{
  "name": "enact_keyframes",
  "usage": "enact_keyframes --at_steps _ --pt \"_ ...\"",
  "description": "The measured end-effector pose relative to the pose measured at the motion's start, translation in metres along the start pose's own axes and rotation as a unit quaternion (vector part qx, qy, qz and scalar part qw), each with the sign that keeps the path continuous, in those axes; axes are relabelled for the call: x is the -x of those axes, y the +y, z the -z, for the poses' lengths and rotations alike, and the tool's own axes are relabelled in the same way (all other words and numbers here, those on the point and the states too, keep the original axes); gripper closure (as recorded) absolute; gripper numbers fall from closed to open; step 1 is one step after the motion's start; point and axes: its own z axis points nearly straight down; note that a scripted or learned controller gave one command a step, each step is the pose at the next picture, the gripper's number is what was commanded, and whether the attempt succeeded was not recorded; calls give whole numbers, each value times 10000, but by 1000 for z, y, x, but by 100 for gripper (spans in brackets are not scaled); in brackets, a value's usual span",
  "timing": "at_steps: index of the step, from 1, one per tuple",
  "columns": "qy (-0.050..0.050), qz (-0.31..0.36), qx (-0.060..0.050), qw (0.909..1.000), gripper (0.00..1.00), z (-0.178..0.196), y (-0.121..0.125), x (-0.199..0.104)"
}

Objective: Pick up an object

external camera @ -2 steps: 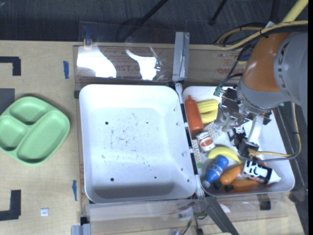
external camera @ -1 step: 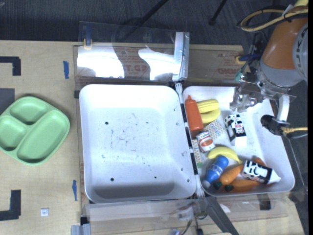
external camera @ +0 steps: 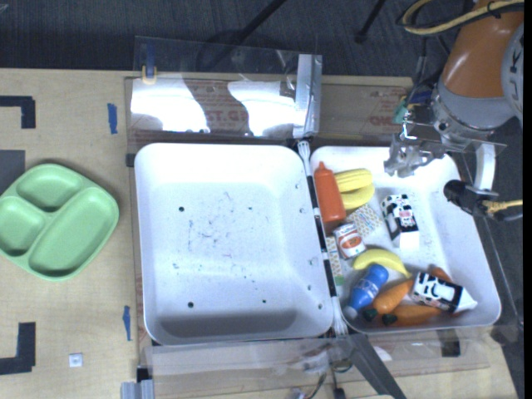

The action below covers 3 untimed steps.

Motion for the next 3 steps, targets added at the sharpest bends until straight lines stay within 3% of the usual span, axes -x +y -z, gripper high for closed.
enact_keyframes --at_steps 1,2,3 --pt "3 -99 -15 9999 100 17 -20 4" --pt "9 1590 -12 9873 100 -82 -39 23" --pt "2 2569 12 9664 100 -76 -23 -29"
